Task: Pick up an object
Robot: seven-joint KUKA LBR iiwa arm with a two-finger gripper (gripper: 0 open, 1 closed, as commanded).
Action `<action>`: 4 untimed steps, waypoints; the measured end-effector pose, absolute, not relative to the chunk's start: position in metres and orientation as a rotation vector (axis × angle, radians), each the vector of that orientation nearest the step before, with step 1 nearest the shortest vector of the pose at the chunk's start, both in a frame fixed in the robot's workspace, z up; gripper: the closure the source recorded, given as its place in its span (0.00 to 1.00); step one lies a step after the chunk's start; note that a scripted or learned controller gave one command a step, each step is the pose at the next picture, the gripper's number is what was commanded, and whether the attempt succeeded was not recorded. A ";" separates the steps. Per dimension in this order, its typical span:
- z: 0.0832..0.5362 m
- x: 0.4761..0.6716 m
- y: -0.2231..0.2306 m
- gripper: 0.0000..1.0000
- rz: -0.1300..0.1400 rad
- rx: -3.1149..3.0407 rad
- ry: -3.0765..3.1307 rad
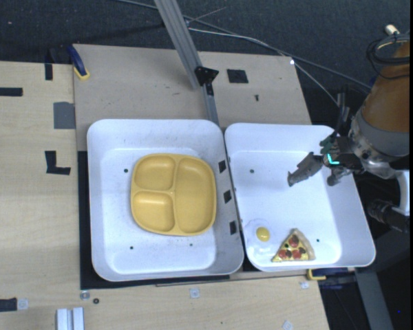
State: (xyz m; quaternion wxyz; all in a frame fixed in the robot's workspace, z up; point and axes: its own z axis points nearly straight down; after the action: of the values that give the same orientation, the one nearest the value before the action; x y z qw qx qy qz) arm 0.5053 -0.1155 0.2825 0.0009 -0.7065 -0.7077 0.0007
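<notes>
A wooden worktop [27, 184] carries two white bins. The left bin [103, 184], well left of the pincer, holds a yellow divided plate [173, 194]. The right bin [344, 218] sits under the pincer [301, 172], which hovers with nothing visibly between its fingers; they look nearly closed, though that is unclear. Below it lie a pizza slice [294, 247] and a small yellow object [263, 234].

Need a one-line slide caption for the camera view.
Gripper over right bin, apart from pizza slice and yellow piece; yellow divided plate in left bin.
</notes>
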 end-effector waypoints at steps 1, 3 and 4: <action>0.283 0.505 -0.116 0.00 0.002 -2.219 -2.222; 0.175 0.506 -0.116 0.00 0.006 -2.218 -2.218; 0.131 0.503 -0.118 0.00 0.007 -2.218 -2.217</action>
State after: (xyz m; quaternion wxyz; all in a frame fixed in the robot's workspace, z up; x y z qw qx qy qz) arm 0.5027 -0.1183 0.1311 0.0030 -0.7073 -0.7069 0.0023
